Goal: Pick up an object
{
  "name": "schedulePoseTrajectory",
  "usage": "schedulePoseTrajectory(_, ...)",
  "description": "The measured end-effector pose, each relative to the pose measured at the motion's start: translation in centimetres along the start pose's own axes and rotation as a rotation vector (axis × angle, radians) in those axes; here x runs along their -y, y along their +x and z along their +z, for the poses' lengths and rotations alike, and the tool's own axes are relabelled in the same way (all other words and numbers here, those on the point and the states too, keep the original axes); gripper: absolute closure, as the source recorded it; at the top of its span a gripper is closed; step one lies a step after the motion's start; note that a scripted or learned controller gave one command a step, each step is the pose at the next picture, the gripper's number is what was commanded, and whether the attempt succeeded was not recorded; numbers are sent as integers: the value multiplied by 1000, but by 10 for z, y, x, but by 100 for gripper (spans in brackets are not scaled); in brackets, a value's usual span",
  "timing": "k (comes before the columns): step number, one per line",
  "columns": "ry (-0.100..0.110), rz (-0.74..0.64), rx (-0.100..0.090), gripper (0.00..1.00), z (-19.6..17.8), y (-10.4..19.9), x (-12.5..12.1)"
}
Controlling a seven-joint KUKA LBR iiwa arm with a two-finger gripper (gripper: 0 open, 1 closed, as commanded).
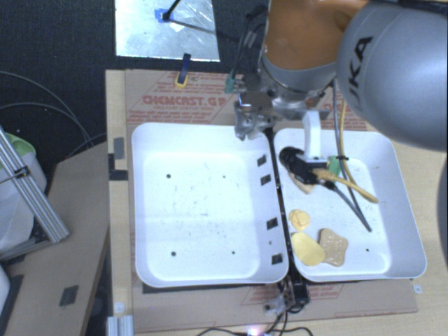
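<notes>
The right bin (392,208) holds a small round yellow piece (299,220), a larger yellow piece (306,250) and a tan waffle-shaped piece (334,247) near its front left corner. Another tan piece (305,183) lies partly hidden further back, by the divider. My gripper (250,123) hangs under the orange-banded wrist, over the far rim where the two bins meet. It is well behind the yellow and tan pieces, and I see nothing in it.
The left bin (203,208) shows a few dark specks on its floor. Both bins sit on cardboard (175,98). A shiny metal sheet (164,19) lies behind them. An aluminium frame (28,194) stands at the left. The arm's grey body fills the upper right.
</notes>
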State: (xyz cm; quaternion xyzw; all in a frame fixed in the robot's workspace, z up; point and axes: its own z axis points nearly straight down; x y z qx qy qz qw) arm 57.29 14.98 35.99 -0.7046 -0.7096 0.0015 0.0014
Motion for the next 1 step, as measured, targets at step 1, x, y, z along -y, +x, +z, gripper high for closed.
schedulePoseTrajectory(1,-6,8,-2,100,-47,-39,79)
